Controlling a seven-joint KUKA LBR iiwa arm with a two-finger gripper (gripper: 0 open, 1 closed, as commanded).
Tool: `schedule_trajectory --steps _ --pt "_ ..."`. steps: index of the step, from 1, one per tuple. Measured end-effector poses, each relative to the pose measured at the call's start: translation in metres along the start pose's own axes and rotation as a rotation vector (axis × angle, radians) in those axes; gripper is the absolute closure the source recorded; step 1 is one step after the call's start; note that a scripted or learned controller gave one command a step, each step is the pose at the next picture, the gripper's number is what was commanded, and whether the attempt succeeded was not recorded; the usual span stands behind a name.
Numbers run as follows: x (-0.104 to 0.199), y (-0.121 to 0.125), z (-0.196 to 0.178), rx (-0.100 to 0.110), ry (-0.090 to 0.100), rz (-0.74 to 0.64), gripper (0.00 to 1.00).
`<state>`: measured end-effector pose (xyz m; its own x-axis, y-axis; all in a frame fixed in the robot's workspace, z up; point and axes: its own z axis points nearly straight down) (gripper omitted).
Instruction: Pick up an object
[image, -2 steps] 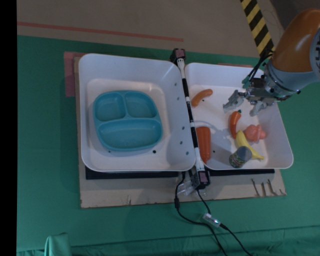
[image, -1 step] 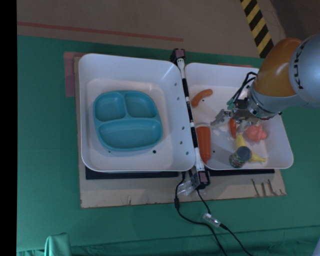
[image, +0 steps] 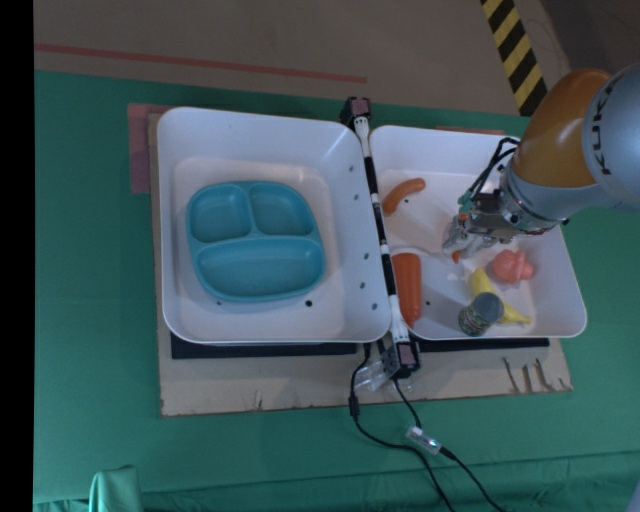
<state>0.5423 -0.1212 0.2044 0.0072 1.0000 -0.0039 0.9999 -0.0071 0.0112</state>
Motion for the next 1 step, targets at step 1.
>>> schedule_trajectory --steps 1 --pt "-0.0104 -0.0055 -0.1020 0.006 0.001 -0.003 1.00"
